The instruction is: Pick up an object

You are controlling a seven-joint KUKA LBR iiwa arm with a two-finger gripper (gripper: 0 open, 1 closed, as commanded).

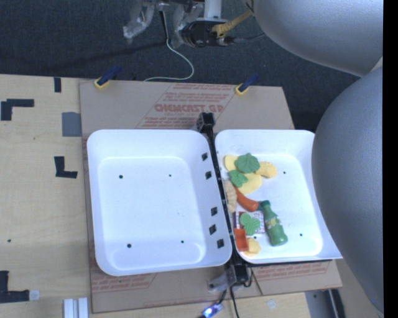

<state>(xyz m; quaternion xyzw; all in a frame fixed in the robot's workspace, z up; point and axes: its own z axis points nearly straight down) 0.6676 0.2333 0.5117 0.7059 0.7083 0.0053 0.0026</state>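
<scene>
The right bin (298, 186) holds a small pile along its left side. In it are a green leafy toy (247, 163), yellow pieces (252, 182), an orange-red stick (247, 201), a green bottle (274, 226) and a red-and-white card (250, 224) with a green shape on it. More small orange and yellow bits (247, 243) lie at the near end of the pile. My gripper (158, 18) is blurred at the top edge of the view, high above the bench and well beyond both bins, with nothing seen in it.
The left bin (149, 199) stands beside the right one, joined along a black-clipped divider (214, 186). Both rest on a cardboard sheet (186, 105) with blue-yellow clamps at its far corners. The grey arm (354, 155) fills the right side, over the right bin's edge.
</scene>
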